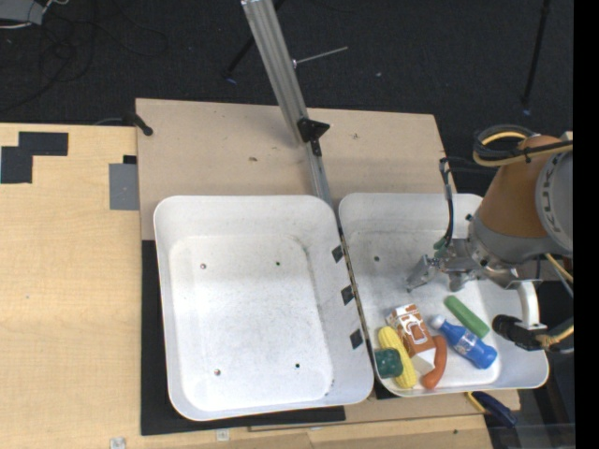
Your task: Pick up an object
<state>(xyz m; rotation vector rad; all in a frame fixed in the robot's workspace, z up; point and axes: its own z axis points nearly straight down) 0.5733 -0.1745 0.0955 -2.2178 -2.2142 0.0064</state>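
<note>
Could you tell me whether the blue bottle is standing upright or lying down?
Lying down: the blue bottle rests on its side in the right bin.

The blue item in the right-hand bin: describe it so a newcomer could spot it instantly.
Look in the right bin, at the cluster in its near corner. The blue bottle lies on its side at the cluster's right edge, just below a green stick. It is the only blue object there.
</note>
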